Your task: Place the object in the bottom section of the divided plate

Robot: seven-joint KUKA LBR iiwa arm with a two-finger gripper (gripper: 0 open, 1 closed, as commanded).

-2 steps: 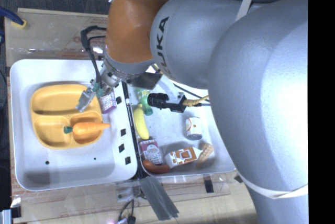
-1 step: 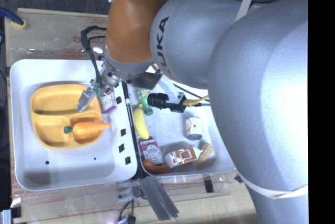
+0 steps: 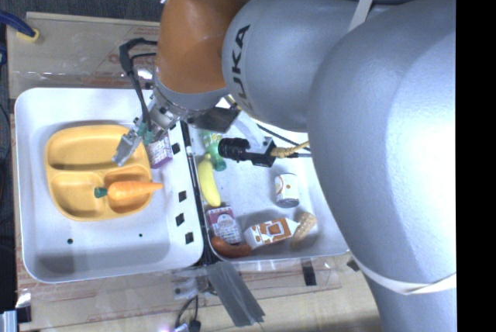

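Carrot (image 3: 128, 192) lying in the bottom section of the yellow divided plate (image 3: 54, 185), toward 5 o'clock of the plate, body inside the rim and resting on the plate floor. Long axis almost along the 9-to-3 line, a little tilted: green leafy end toward 9 o'clock, orange tip toward 3 o'clock (slightly up to 2) and reaching over the rim there. Probably laid this way because the compartment is wider from side to side, so the long shape fits without crossing the divider.

Just above, toward 12 o'clock of the carrot, the gripper (image 3: 143, 138), apart from the carrot and not touching it. Open or closed: cannot tell from this slanted view. A small purple-and-white pack (image 3: 160, 151) right beside it at 3 o'clock; held or only standing there, not clear.

Plate in the left bin (image 3: 35, 249), near its 9 o'clock side. By judgement, placing looks already done, with only a clean retreat upward remaining; risk is a knock on the overhanging tip.

Farther out toward 3 o'clock, in the right bin (image 3: 252, 195): a banana (image 3: 208, 181), a small can (image 3: 286, 189), and cartons (image 3: 225, 224) near 5 o'clock.
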